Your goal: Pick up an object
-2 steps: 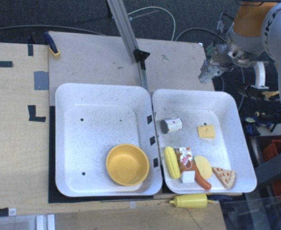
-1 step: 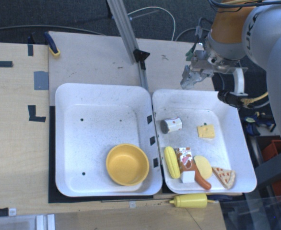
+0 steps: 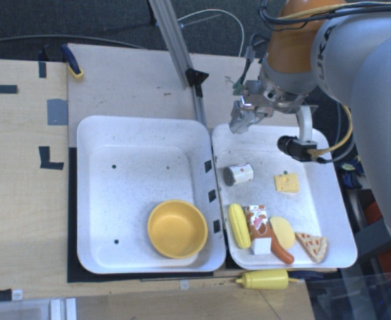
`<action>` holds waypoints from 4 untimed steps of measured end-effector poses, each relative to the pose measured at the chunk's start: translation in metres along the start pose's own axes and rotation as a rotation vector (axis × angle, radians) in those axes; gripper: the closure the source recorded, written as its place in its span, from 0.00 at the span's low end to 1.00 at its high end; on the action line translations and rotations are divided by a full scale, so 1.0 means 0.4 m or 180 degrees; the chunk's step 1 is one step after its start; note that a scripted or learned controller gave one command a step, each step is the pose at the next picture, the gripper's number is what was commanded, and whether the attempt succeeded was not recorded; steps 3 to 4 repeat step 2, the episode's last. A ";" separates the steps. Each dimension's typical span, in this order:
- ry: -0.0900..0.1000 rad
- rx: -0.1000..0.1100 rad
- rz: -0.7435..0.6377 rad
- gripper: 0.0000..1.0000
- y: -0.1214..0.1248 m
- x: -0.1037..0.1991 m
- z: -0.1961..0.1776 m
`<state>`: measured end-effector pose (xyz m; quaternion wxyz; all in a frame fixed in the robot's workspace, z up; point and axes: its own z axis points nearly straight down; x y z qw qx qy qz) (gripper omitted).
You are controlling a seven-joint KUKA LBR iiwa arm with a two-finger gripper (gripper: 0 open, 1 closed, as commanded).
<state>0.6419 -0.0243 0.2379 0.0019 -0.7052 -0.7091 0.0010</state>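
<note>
above the far rim of right bin (image 3: 329,179): tool (image 3: 241,123) suspended, nothing visible between fingers; finger spacing not discernible. inside right bin, near its middle: small grey-and-white cylinder (image 3: 238,174) lying on its side. toward the arm side from cylinder: yellow cheese wedge (image 3: 287,183). along the near edge of right bin: corn cob (image 3: 239,226), red-and-white carton (image 3: 257,227), pizza slice (image 3: 311,246). left bin (image 3: 102,179): yellow bowl (image 3: 177,229) upright. on desk (image 3: 22,179), beyond near rim of right bin: mustard bottle (image 3: 267,280).
</note>
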 end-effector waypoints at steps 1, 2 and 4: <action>0.0000 0.0002 -0.0001 1.00 -0.038 0.126 0.035; 0.0001 -0.0001 -0.0003 1.00 -0.085 0.236 0.026; 0.0001 -0.0001 -0.0003 1.00 -0.085 0.236 0.026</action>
